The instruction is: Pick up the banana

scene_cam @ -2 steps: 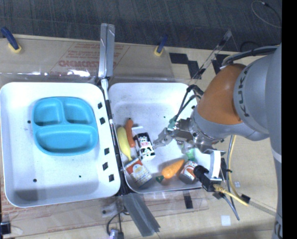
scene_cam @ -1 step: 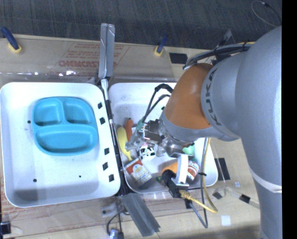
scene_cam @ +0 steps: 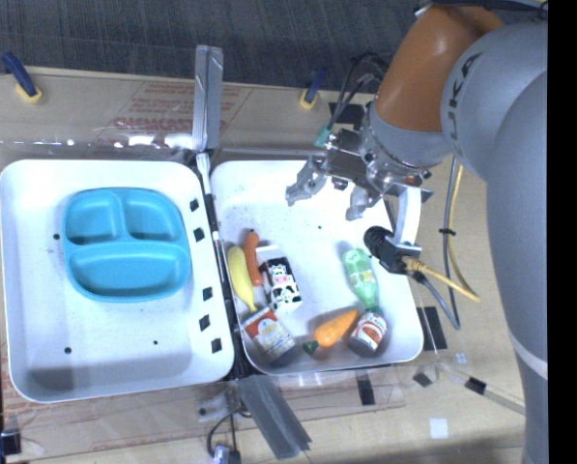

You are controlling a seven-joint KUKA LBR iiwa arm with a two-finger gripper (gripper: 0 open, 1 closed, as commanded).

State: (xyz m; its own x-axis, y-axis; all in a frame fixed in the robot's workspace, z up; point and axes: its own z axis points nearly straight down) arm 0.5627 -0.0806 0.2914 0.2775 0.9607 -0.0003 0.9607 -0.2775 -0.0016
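Yellow banana (scene_cam: 239, 275) untouched — hand (scene_cam: 331, 195) open above.

Blue tray (scene_cam: 126, 242), carrot (scene_cam: 334, 327), green bottle (scene_cam: 361, 275)

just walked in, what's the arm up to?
The grey KUKA arm's two-finger gripper hangs open over the upper part of the right-hand white bin, with nothing between its fingers. Its target, the yellow banana, lies untouched along that bin's left wall, beside a thin orange carrot-like piece and a small black-and-white carton. A green bottle, a fatter orange carrot and a red-labelled can lie nearer the bin's front. The left bin holds a blue divided plate.
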